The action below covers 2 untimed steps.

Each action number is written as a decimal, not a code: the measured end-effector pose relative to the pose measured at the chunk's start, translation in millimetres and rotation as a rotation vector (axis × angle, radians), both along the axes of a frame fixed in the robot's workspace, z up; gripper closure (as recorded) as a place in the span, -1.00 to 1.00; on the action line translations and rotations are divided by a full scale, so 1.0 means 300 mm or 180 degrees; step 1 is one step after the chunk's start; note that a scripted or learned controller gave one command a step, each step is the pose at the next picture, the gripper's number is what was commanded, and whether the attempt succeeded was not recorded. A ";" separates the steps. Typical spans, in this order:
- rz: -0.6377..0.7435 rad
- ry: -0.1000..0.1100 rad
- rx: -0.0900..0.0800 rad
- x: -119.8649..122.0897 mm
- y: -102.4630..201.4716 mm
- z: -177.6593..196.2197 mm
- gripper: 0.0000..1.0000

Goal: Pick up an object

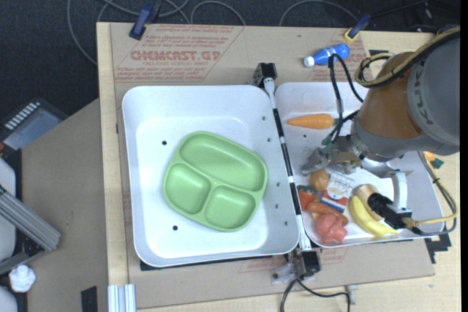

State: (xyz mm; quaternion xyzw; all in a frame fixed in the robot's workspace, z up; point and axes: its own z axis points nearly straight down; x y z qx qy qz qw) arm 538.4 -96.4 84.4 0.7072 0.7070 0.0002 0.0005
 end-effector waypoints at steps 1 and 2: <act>-0.0002 0.0008 0.0002 -0.100 0.013 0.000 -1.00; -0.0004 0.0003 0.0001 -0.099 0.013 0.032 1.00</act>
